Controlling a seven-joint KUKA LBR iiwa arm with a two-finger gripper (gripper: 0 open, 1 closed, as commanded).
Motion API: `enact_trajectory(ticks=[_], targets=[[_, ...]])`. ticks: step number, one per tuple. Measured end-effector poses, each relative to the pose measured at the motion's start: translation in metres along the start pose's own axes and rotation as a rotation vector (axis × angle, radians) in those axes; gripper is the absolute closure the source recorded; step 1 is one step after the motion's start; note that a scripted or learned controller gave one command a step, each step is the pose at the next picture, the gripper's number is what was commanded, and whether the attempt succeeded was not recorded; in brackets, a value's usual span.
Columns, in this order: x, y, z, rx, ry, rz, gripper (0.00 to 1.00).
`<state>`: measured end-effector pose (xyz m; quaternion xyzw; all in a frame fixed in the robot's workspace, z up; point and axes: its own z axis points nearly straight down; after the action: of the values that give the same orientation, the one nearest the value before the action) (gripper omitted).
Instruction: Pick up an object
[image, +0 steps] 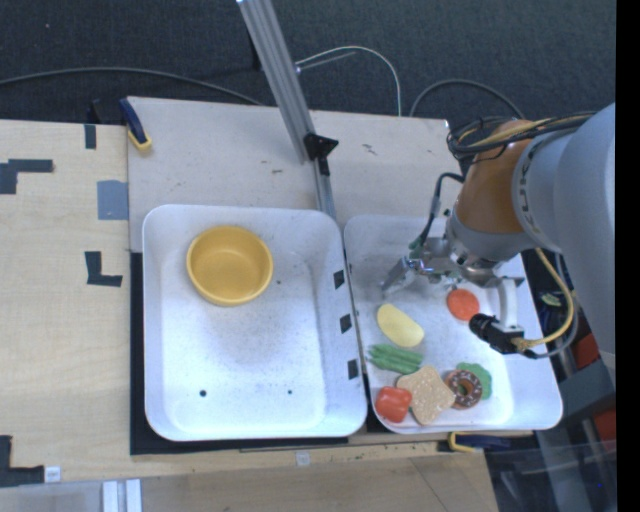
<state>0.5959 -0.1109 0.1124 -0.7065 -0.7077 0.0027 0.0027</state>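
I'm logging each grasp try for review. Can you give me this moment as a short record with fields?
left bin: holds a yellow bowl
right bin: yellow lemon-like piece, green beans, red tomato, bread slice, donut, orange-red piece
gripper: over the right bin's upper part, above the lemon-like piece
held object: none visible between the fingers
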Motion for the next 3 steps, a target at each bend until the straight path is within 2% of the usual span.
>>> enact_trajectory(ticks=[1,2,3], targets=[[0.0,0.0,0.024,-0.007,-0.002,0.0,0.0],[0.001,0.0,0.014,-0.007,0.0,-0.001,1.0],[0.003,-0.007,-0.032,-0.009,0.0,0.0,1.0]])
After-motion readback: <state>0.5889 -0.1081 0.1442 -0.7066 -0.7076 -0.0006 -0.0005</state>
